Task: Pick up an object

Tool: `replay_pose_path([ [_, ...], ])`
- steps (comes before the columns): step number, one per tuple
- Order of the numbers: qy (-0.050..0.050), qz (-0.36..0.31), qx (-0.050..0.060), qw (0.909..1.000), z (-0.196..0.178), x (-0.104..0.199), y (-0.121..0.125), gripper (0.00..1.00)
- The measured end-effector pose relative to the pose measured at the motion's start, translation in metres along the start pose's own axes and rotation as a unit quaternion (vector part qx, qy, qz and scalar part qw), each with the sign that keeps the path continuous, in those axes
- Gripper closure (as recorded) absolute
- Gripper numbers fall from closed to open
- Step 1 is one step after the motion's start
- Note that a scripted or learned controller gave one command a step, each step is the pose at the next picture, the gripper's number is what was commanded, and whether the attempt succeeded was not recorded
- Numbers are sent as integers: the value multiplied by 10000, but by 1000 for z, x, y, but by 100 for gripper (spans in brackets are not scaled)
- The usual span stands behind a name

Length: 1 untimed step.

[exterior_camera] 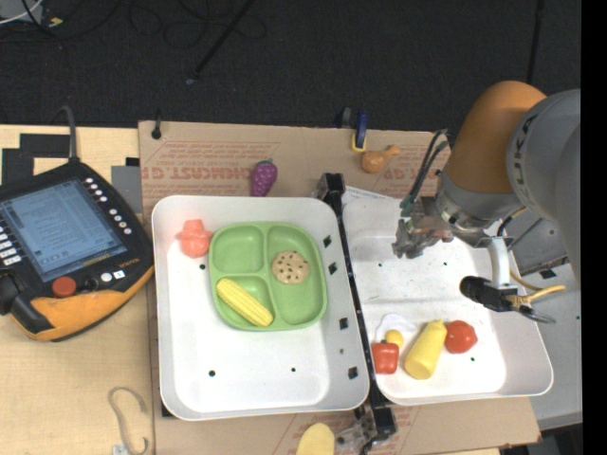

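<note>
Starting at the left bin, a green tray carries a corn cob and a cookie, a pink toy beside it. Over the right bin, the gripper hovers above bare floor; its grip I cannot tell. A yellow bottle and tomato lie near the front edge.

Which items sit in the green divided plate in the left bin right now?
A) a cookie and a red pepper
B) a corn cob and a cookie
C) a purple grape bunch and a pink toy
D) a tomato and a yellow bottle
B: the green plate holds the corn cob in its lower left section and the cookie in its upper right section.
</note>
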<state>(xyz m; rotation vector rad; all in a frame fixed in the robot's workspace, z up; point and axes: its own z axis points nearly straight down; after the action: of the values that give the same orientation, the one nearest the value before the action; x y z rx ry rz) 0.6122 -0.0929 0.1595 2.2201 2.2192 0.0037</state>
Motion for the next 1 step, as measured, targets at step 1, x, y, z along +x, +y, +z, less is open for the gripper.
replay_pose_path([
  [1,-1,0,-6,10000,-63,-3,5,100],
])
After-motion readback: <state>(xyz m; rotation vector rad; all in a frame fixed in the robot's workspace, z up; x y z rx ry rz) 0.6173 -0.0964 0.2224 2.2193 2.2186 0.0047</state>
